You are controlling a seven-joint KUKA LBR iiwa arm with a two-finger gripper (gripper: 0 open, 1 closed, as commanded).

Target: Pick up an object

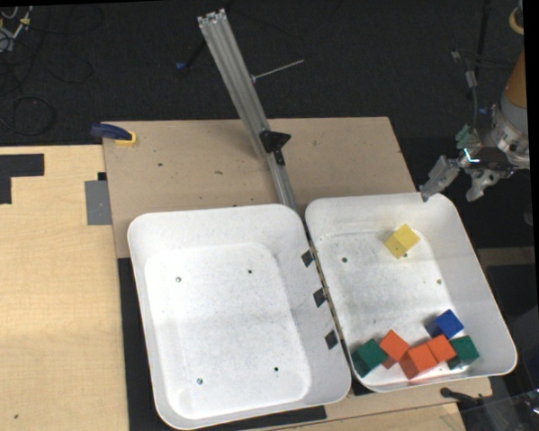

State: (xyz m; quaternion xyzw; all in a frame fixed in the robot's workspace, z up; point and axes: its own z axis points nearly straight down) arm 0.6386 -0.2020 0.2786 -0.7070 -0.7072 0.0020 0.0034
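Presently, items as seen from above. Gripper: at the right edge of the frame, just past the upper right corner of the right bin, fingers spread apart with nothing between them. Yellow block: alone in the upper part of the right bin, below and left of the gripper, well apart from the rest. Cluster at that bin's lower right corner: two orange blocks, two green blocks and one blue block, packed touching or nearly so. Left bin: white, beside the right one. Metal rail: slanting from the top centre down toward the seam between the bins.
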